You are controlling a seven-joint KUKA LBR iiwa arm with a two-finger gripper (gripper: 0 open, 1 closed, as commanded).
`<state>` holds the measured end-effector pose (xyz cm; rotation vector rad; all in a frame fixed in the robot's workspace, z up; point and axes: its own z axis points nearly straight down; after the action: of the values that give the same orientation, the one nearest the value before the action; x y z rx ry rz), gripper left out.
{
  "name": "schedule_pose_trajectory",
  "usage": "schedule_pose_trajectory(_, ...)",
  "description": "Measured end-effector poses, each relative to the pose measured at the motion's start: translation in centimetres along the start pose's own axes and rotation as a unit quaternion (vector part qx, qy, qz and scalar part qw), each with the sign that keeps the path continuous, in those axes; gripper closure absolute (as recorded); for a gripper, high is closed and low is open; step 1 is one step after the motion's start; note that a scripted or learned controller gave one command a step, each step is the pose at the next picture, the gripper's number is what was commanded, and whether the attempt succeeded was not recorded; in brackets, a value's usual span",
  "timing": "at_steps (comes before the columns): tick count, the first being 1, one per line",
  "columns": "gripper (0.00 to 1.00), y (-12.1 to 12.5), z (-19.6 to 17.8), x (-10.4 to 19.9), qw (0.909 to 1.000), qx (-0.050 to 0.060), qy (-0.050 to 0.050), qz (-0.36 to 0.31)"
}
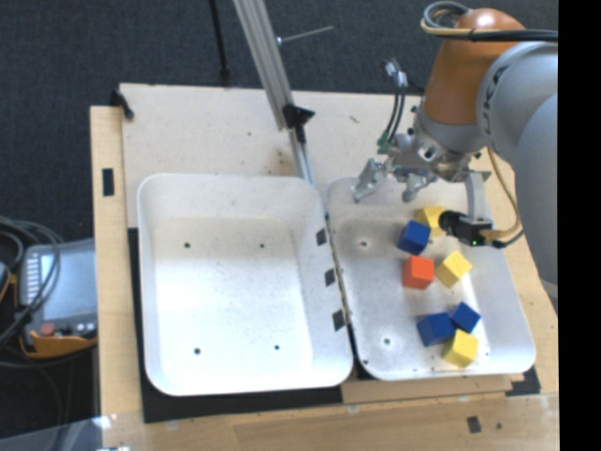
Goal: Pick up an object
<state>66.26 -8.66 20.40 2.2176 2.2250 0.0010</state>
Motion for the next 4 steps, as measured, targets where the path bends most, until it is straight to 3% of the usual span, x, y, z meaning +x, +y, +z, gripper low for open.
schedule_pose_trajectory(1, 0.00, 0.0, 0.0, 0.0, 1.0000, 0.000, 0.000, 0.000)
schedule_pose_trajectory(3, 0.00, 0.1, 10.8, -1.3, 1.0000, 0.002, -0.001, 0.002)
schedule_pose_trajectory(4, 1.00, 0.3, 9.3, -1.4, 1.0000, -0.002, -0.001, 0.003)
